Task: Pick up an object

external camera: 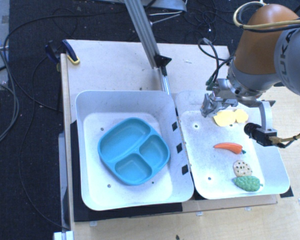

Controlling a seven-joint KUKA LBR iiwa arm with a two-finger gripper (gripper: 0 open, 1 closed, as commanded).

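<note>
Arm (270, 49) reaching in from right, wrist bent down, gripper (208, 107) low

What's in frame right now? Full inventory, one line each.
bins: 2, white, side by side on the bench
divided tray: 1, blue, in left bin
yellow pieces: 2, yellow, touching, right bin's far end
carrot: 1, orange, right bin's middle
cookie: 1, tan and speckled, near end of right bin
green item: 1, green, beside the cookie
arm: 1, grey and orange, over the right bin
gripper: 1, grey, beside the yellow pieces
</note>
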